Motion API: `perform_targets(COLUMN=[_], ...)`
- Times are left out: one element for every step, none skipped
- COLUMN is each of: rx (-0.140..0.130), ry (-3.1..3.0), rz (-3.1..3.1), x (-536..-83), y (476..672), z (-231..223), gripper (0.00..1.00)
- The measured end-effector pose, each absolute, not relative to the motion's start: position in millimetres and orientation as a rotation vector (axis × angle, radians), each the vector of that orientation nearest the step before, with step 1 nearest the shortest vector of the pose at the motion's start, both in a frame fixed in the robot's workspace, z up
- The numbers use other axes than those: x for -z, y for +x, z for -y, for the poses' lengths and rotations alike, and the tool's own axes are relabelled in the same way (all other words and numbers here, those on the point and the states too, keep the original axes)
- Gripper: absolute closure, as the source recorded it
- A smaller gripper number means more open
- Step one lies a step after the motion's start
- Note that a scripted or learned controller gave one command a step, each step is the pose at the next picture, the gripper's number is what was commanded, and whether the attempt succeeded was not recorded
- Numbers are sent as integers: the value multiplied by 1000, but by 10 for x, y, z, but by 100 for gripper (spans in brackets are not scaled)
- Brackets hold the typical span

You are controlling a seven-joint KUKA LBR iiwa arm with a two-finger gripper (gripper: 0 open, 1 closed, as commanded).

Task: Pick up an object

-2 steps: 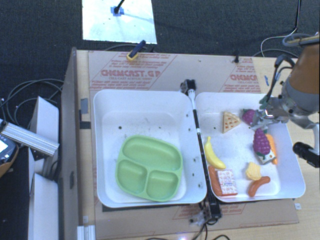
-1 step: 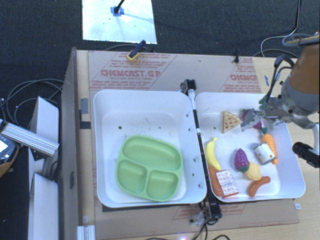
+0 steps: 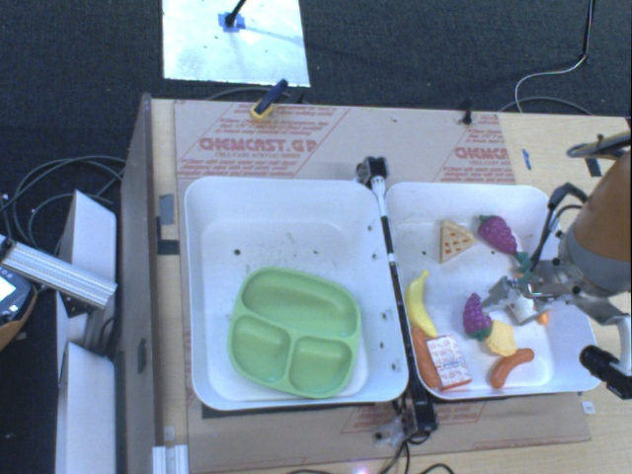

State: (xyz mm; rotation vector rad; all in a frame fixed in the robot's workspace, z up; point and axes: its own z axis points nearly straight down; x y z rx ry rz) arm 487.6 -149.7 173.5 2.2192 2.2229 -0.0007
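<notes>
The claw (image 3: 506,294) hung low over the right bin (image 3: 464,200), reaching in from its right edge, its two thin metal fingers spread apart with nothing between them. Just past the fingertips, toward the bin's middle, lay a small bunch of purple grapes (image 3: 477,315), knobbly and matte, and touching it on the near side a pale yellow lump (image 3: 502,339) with a bumpy surface. A second purple bunch (image 3: 498,233) sat near the far right corner, beside a tan wedge (image 3: 455,240) dotted like a cracker. Along the bin's left edge curved a smooth yellow banana (image 3: 421,302), with an orange carrot (image 3: 426,355) under it and a small printed red-and-white packet (image 3: 448,361) beside that, near the near edge. A glossy orange sausage (image 3: 512,365) lay close to the near right corner. The left bin (image 3: 286,205) held a light green plastic plate (image 3: 294,332) with three shallow compartments, set toward its near edge.
</notes>
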Motion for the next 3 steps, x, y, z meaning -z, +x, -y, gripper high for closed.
perform_targets(rx=[-4,-4,-6], ry=[2216,2215,2215], rz=[-2223,-2225,-2225], x=[-845,-946,-1851], y=[5330,5331,5657], z=[1258,1259,482], gripper=[0,100,100])
